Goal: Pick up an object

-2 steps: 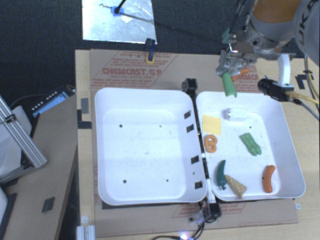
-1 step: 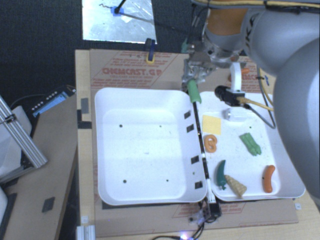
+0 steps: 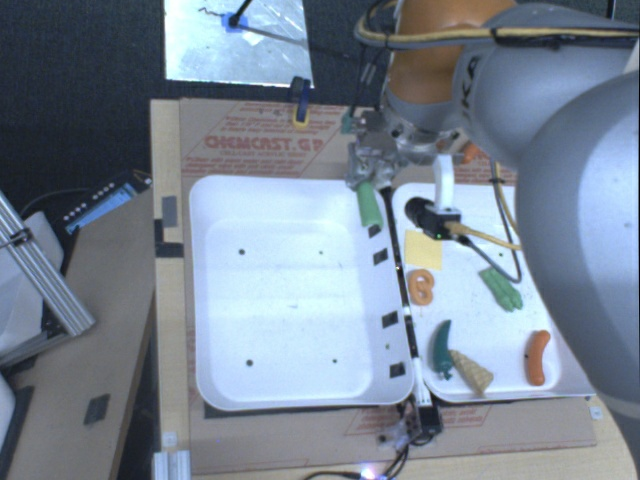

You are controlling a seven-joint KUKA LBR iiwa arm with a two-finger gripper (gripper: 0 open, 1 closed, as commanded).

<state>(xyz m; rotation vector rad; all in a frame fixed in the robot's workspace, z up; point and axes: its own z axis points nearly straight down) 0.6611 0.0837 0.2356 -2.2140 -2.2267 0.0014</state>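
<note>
My gripper [image 3: 362,178] hangs over the far end of the divider between the two bins. It is shut on the top end of a long green stick [image 3: 369,211], which slants down along the left bin's right rim. In the right bin [image 3: 560,373] lie a yellow square slice [image 3: 423,250], an orange pretzel [image 3: 421,288], a light green leafy piece [image 3: 498,287], a dark green pepper [image 3: 441,349], a tan cone [image 3: 473,371] and an orange sausage [image 3: 537,356].
The left bin [image 3: 215,298] sits beside the right one on a cardboard sheet [image 3: 250,140]. The big grey arm covers the right bin's far right part. A blue and yellow clamp [image 3: 300,101] stands at the back edge of the cardboard.
</note>
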